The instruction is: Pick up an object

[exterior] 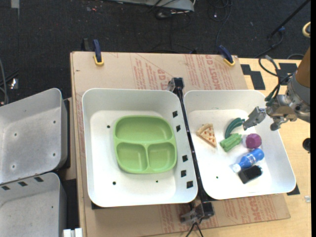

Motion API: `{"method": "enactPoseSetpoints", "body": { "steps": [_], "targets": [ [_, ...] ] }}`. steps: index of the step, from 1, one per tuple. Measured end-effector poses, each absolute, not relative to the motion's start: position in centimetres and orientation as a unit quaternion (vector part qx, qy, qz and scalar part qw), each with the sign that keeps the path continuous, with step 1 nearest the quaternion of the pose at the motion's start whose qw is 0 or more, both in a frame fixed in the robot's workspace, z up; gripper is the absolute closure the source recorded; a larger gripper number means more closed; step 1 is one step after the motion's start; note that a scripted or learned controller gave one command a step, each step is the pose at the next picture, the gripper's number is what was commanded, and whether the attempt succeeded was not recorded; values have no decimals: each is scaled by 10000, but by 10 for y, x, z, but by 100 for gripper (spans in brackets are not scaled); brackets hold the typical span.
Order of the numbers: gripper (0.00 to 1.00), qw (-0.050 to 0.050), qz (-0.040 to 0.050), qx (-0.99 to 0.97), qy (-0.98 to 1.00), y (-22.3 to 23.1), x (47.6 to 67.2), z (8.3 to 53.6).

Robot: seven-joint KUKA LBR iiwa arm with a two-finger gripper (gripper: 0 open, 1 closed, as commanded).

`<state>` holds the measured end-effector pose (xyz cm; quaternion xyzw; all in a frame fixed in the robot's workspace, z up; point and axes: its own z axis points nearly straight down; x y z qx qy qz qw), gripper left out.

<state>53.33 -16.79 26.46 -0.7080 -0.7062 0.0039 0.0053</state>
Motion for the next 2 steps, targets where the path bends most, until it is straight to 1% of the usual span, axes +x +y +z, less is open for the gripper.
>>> {"method": "enactPoseSetpoints", "body": {
  "steps": [1, 2],
  "targets": [
    [0, 2, 3, -7067, -7076, -167, 535, 271],
    [0, 18, 13, -7079, -7063, -171, 527, 223]
  ]
}}
